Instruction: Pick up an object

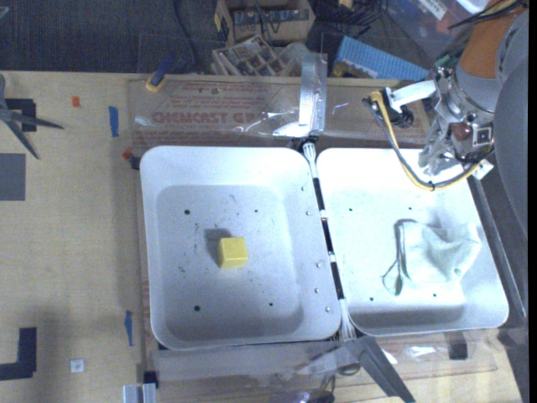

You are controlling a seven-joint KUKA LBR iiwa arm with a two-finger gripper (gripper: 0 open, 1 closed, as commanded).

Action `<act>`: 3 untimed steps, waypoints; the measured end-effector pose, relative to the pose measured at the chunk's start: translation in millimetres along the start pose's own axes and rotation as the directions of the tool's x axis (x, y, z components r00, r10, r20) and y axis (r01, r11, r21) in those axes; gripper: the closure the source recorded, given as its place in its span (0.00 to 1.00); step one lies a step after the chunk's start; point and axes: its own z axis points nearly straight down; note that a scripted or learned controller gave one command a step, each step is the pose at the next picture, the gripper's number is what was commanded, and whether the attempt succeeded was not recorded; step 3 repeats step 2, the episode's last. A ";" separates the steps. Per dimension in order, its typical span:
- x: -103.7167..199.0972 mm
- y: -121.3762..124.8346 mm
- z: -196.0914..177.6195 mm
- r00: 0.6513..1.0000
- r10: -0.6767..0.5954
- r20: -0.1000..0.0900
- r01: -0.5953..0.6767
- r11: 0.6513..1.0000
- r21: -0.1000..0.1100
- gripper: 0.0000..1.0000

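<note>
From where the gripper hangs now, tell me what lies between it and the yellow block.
The gripper hangs over the right bin's far edge; the yellow block sits in the left bin. Between them are only the bins' adjoining rims, low enough to pass above. The pale cloth lies off that line.

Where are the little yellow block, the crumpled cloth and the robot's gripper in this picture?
yellow block [233,252]: camera view, on its top face, in the left bin.
crumpled cloth [443,250]: camera view, on its pale bunched middle, in the right bin.
gripper [442,159]: camera view, at its lower tip, above the right bin's far edge.
</note>
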 end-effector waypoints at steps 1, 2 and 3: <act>0.1 1.5 -10.0 1.000 0.001 -0.002 -0.001 1.000 0.000 1.00; 0.1 3.0 -20.0 1.000 0.003 -0.004 -0.003 1.000 0.001 1.00; 0.1 3.0 -20.0 1.000 0.003 -0.004 -0.003 1.000 0.001 1.00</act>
